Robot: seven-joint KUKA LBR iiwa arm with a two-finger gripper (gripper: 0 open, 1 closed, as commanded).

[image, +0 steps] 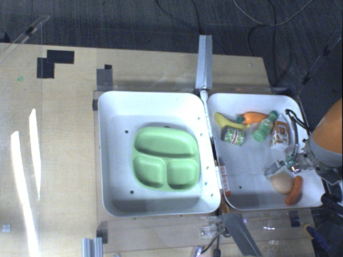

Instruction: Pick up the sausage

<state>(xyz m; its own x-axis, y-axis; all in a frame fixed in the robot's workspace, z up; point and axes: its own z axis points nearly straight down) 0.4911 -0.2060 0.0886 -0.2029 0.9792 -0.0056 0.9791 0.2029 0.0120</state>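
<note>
Pale wooden desk [64, 143], dark floor behind, two white bins side by side. In the right bin [252, 189] the jaws [283, 166] hang low near the far right wall, and whether they are clenched or released, I cannot tell. Just beside them, below, lies a beige bun [280, 183], and touching its right side, the sausage [294, 190], reddish, slanted, on the bin floor. Further up: a snack packet [279, 133], a green bottle [264, 127], a carrot [253, 117], a banana [228, 121], a small green can [233, 136]. Over in the left bin [115, 143], a green divided tray [166, 158] sits in the middle
</note>
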